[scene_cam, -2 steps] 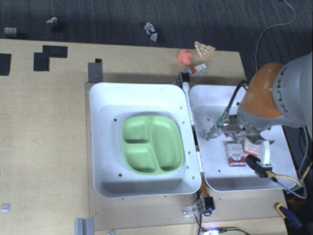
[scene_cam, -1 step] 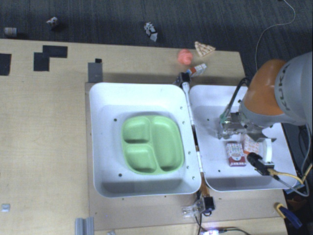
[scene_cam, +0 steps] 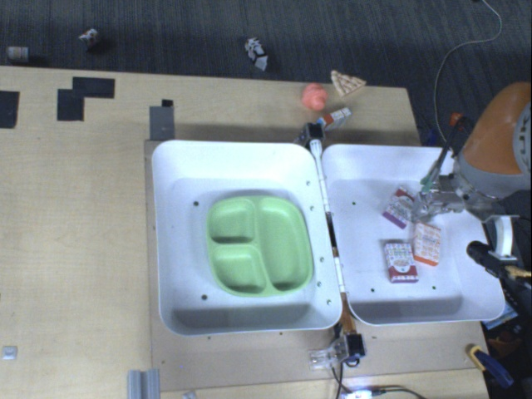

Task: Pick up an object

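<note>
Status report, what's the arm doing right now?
Gripper low in right bin, over small packets. Nothing seen held. Green tray in left bin.

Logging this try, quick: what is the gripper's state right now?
Gripper: cannot be told; it hangs low in the right bin over the small packets.

Arm [scene_cam: 499,144] cut off at right edge; small packet [scene_cam: 400,209] beside gripper [scene_cam: 428,208] partly hidden, print unreadable.
</note>
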`<state>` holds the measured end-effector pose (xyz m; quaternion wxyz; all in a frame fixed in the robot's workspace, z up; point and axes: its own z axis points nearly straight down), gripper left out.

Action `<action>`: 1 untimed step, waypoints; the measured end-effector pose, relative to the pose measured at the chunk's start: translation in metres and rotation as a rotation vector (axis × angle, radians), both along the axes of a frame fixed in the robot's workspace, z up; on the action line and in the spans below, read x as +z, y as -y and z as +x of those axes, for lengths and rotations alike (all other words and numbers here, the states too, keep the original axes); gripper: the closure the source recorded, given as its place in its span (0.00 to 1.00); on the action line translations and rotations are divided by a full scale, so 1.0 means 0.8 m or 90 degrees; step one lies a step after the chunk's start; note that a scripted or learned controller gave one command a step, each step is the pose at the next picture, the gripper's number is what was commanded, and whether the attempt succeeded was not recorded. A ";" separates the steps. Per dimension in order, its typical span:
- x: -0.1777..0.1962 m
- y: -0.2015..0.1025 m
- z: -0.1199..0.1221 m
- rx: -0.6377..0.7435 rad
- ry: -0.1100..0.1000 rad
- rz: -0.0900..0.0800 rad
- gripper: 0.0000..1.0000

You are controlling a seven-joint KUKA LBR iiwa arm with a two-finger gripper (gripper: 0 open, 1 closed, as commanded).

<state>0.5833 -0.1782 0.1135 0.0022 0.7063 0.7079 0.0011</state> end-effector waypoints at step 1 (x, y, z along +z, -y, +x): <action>0.117 -0.009 0.070 0.002 0.001 0.000 1.00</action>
